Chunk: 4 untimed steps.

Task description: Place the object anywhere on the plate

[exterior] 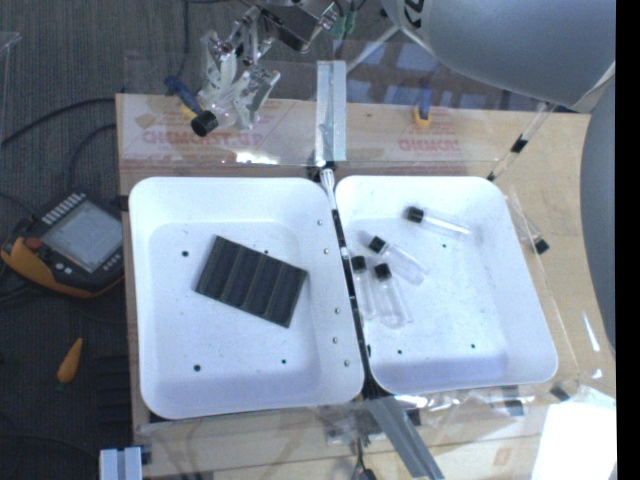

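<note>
Camera view: "KU" on arm [500,18]

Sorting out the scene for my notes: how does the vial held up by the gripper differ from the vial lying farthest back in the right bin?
The held vial is between the jaws of the gripper, above the bench behind the left bin; the back vial lies on the floor of the right bin. The held vial's black cap points lower left; the back vial's cap points upper left. Both are clear with black caps.
</note>
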{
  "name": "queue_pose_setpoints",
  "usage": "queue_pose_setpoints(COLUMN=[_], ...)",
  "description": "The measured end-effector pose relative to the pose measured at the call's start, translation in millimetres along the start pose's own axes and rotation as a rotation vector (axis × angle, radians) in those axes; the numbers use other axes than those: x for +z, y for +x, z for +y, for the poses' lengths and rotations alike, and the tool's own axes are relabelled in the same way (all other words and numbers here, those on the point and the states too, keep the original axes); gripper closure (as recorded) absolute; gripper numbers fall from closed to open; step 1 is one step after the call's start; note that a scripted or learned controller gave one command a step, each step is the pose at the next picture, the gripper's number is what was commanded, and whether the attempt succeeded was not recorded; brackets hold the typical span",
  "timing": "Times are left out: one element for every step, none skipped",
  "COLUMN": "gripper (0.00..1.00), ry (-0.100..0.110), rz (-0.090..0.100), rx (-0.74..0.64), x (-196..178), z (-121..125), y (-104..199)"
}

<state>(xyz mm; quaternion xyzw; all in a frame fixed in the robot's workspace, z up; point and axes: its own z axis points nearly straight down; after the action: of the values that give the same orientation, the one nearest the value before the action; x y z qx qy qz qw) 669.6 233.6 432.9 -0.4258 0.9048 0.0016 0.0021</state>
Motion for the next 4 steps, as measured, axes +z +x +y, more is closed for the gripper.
queue_pose_setpoints(gripper=[1.0, 1.0, 1.0, 1.0], ry=[-0.002, 0.0, 0.001, 0.0], rz=[0.005, 0.004, 0.002, -0.001], rx=[-0.152, 0.19, 0.089, -0.169], x=[77.3, 84.4, 69.5, -0.3], z=[67.0, 81.0, -11.5, -6.6], y=[62.9, 83.9, 14.0, 8.2])
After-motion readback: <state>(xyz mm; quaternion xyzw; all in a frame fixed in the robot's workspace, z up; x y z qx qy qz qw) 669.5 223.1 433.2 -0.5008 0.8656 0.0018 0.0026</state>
